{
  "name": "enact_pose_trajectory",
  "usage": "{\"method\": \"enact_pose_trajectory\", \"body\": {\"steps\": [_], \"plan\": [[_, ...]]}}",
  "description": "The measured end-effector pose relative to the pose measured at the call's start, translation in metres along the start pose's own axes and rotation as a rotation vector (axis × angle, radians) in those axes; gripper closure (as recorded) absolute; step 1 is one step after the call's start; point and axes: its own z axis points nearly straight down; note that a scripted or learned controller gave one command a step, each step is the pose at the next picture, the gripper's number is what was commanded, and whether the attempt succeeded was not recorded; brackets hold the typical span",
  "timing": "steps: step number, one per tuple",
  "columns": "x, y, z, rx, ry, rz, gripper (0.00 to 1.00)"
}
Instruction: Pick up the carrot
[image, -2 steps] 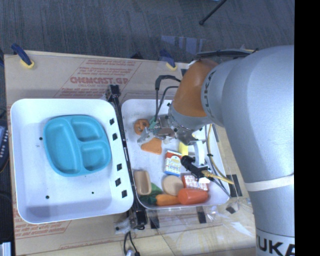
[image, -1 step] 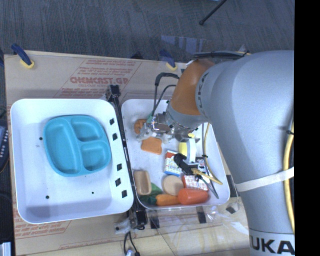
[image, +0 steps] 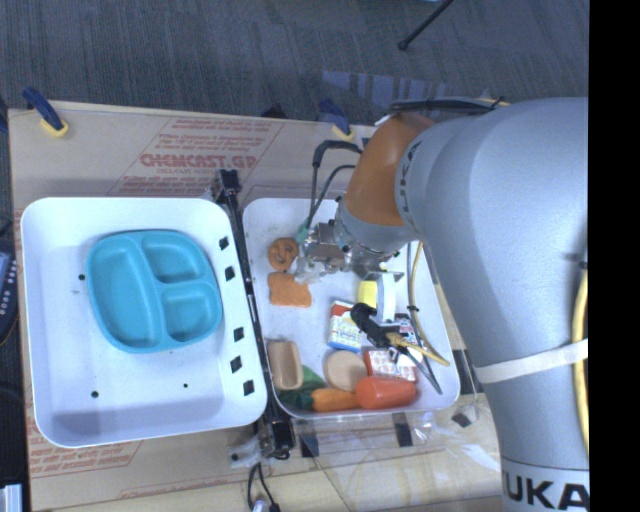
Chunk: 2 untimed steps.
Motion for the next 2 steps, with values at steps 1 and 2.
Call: {"method": "enact_pose_trajectory", "body": {"steps": [1,2], "plan": [[0.000,0.000,0.000,0.001,0.000,0.000,0.00],[0.000,-0.016,0.011,0.006,0.002,0.106,0.00]]}}
